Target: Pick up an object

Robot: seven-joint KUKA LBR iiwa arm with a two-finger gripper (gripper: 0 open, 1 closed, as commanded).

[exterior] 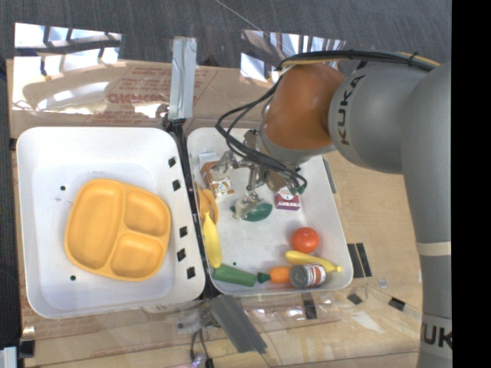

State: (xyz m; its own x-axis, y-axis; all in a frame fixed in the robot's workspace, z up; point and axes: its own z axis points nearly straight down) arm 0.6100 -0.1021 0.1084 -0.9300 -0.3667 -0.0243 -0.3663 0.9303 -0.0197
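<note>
from my remote seat i log: counter [92, 90], brown cardboard-covered, bearing two shallow white bins side by side. left bin [46, 152]: one yellow divided tray [116, 228], three compartments, lying flat near the middle. right bin [337, 244]: several toy food items. along its left wall, a yellow banana [211, 240], lengthwise, with an orange piece just above it that i cannot identify. at the near edge, a green cucumber-like piece [234, 276], then a small orange carrot-like piece [279, 275], then a yellow bottle with a dark label [311, 271], lying on its side, these last two touching. just above the bottle, a red tomato [305, 239]. toward the far side, a small red and white carton [288, 200], and a brown and white packet [220, 184] near the far left corner. a dark green oval piece [258, 212] lies near the bin's middle. arm [383, 121]: grey with an orange band, reaching in from the right over the right bin. pincer [247, 203]: pointing down, its tip just beside the dark green oval piece; whether it is spread or closed i cannot tell, and i see nothing gripped in it.
</note>
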